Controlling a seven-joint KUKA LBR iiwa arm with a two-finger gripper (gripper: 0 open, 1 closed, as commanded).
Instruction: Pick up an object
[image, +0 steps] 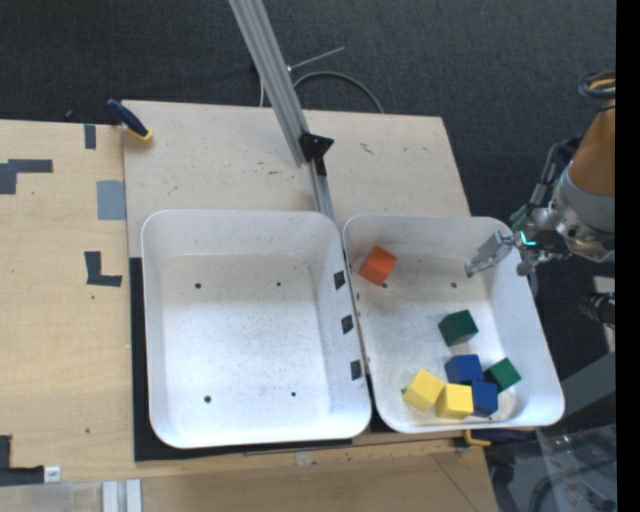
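The right bin (420, 310) holds several small cubes. An orange cube (377, 266) lies alone near its far left corner. A dark green cube (458, 326) sits mid-bin. In the near right corner a blue cube (463, 368), a green cube (503, 374) and two yellow cubes (424, 389) (457, 400) are bunched together. My gripper (506, 258) hovers over the bin's far right rim, open, with nothing between its fingers. One grey finger (487, 253) points left into the bin, well to the right of the orange cube.
The left bin (160, 300) stands beside the right one, the two sharing a middle wall. A slanted metal rail (285, 95) runs down from the top to the bins' far junction. A blue and yellow tool (130, 120) lies on the bench at far left.
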